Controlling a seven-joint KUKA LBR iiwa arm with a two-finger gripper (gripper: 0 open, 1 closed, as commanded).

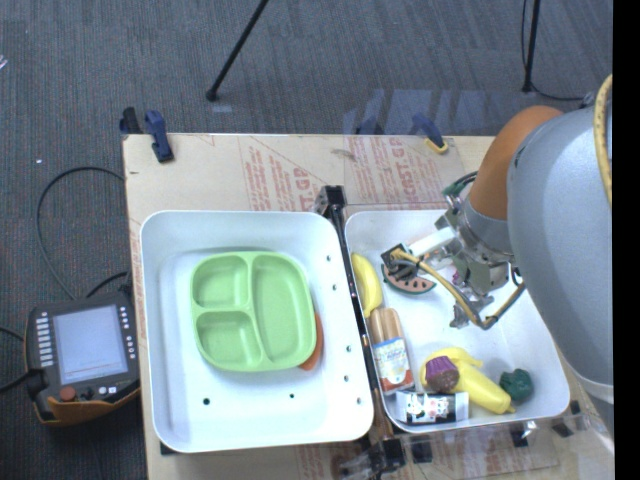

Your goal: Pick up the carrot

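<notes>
Evidently the carrot (pixel 314 345) is the orange sliver showing at the lower right edge of the green divided plate (pixel 252 310) in the left bin (pixel 160 268), with most of its length tucked beneath the plate. It looks like a toy food piece, so it is probably light, stiff and rather smooth, apt to skid or roll away if pinched off-centre. The exposed strip is the only place to take hold, and it lies close against the plate's rim, so a grasp there would likely nudge or lift the plate too. On the carrot's other side a band of bare bin floor runs up to the wall where the two bins meet, which leaves some room to descend. The gripper (pixel 466 311) hangs over the right bin (pixel 545 348), just beside the watermelon slice (pixel 411 281) and well apart from the carrot; whether it is spread or closed cannot be told from this angle, and nothing is seen in its grasp. To reach the carrot it must cross the divider, passing over the banana (pixel 368 284) and the bottle (pixel 389 349) lying along it.
</notes>
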